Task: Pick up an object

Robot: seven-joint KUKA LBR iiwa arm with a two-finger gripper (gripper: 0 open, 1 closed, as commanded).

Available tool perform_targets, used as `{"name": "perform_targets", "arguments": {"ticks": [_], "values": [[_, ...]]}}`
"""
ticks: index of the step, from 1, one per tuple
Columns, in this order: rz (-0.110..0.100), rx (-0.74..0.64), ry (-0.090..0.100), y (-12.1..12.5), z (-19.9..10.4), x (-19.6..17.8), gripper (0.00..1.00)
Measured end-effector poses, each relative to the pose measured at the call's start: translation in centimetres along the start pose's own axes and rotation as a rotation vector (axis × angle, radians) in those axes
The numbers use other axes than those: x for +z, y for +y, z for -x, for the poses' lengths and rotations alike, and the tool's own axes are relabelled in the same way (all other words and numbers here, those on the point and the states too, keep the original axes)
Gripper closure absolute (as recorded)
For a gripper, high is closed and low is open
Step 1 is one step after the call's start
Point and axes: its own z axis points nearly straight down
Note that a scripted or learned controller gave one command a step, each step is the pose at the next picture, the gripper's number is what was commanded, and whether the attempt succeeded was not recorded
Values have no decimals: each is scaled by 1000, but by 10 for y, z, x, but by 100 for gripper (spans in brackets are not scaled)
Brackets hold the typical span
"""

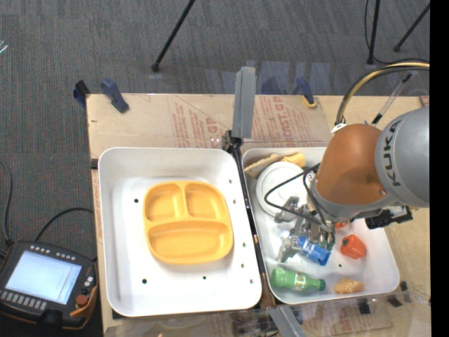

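Observation:
My gripper (306, 236) is low in the right bin (389, 269), under the orange wrist band. It hangs directly over a blue packet (316, 251) with a white end that lies on the bin floor; whether they touch is unclear. A red pepper (353, 246) lies just to the right of it. A green bottle (298, 281) lies on its side near the bin's front wall, beside a small tan piece (349, 285). A white round plate (279, 183) and a pale bread-like item (284, 161) sit at the back, partly hidden by the arm.
The left bin (119, 188) holds a yellow divided tray (188, 222). A grey post (244, 111) stands behind the gap between the bins. A teach pendant (45, 281) lies off the bench at the lower left.

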Motion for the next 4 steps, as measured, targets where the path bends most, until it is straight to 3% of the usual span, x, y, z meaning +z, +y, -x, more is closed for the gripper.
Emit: {"name": "perform_targets", "arguments": {"ticks": [1,2,3,4], "values": [[-2,-95,-11,-13,-33,-3,0],[-2,-196,0,-79,6,-1,0],[1,-281,2,-7,-6,0,0],[-3,-296,-1,-91,47,-1,0]]}}
